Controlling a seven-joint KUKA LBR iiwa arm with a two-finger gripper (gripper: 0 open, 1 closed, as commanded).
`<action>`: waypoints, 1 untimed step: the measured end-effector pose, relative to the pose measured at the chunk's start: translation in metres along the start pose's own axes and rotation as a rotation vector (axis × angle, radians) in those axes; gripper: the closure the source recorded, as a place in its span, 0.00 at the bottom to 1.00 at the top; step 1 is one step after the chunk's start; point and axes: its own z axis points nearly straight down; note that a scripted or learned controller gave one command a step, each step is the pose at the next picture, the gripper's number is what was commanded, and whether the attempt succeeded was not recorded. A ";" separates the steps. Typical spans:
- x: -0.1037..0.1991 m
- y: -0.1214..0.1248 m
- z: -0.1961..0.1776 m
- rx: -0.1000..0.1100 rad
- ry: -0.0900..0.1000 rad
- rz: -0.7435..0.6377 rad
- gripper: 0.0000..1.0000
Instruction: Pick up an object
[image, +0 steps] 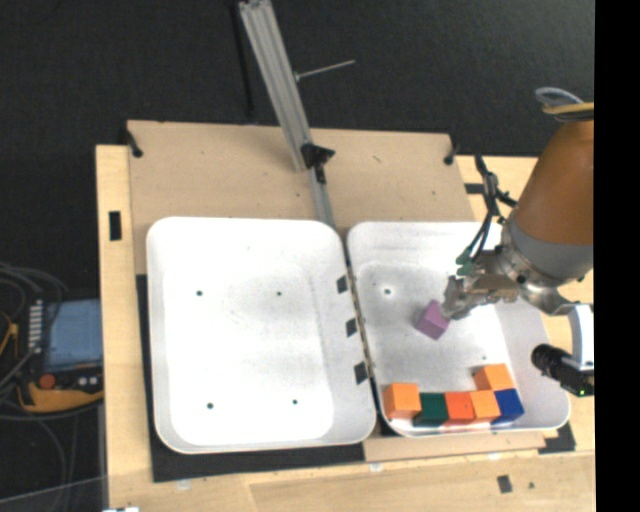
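Note:
A small purple block (432, 321) lies tilted near the middle of the right bin (400, 250). My gripper (458, 300) hangs just up and to the right of it, its tip right at the block's upper right corner. The view does not settle whether the block is gripped or only touched. The grey arm with its orange band (560, 190) comes in from the right above the bin.
Along the right bin's front wall sits a row of blocks: orange (403, 398), green (432, 408), red-orange (459, 406), orange (484, 404), blue (508, 402), with another orange one (493, 378) behind. The left bin (250, 240) adjoins. A metal rail (285, 100) slants in from the back.

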 end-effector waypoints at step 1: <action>0.043 0.030 -0.003 -0.004 -0.001 -0.001 1.00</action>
